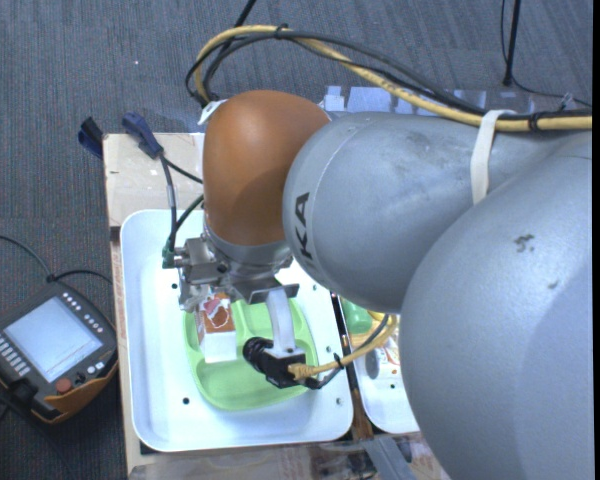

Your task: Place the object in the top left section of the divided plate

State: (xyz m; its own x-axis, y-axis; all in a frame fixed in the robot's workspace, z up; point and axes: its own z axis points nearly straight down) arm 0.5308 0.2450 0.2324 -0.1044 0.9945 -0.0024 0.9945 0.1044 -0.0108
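Note:
A green divided plate lies in the left white bin. My gripper hangs low over the plate's upper part, under the orange band of the wrist. A small red and white object sits at the gripper's left side, over the plate's upper left section. I cannot make out whether it is held or resting on the plate. The arm hides most of the plate's far side.
The right white bin is mostly covered by the arm, with a green thing at its left edge. A black cable connector hangs over the plate. A handheld pendant lies on the floor to the left.

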